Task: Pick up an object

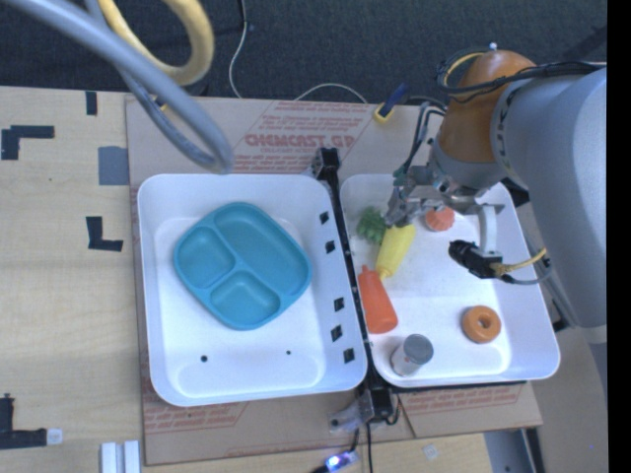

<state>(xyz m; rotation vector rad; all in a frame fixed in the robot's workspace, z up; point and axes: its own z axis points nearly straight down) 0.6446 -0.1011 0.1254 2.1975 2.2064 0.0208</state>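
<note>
In the right bin (523, 363), a yellow corn-like piece (393, 249) lies tilted next to a green broccoli-like piece (370, 226). My gripper (405, 205) hangs low over the upper end of the yellow piece, just right of the green one. A small red-orange ball (439, 219) sits right of the gripper, partly hidden by it. An orange carrot-like piece (376, 301) lies along the bin's left wall. An orange donut (481, 324) and a grey cup (412, 352) rest near the front.
The left bin (158, 363) holds a blue divided plate (242, 263). A black divider (340, 264) runs between the bins. A black part with a yellow cable (476, 257) hangs over the right bin. The arm covers the right bin's far right side.
</note>
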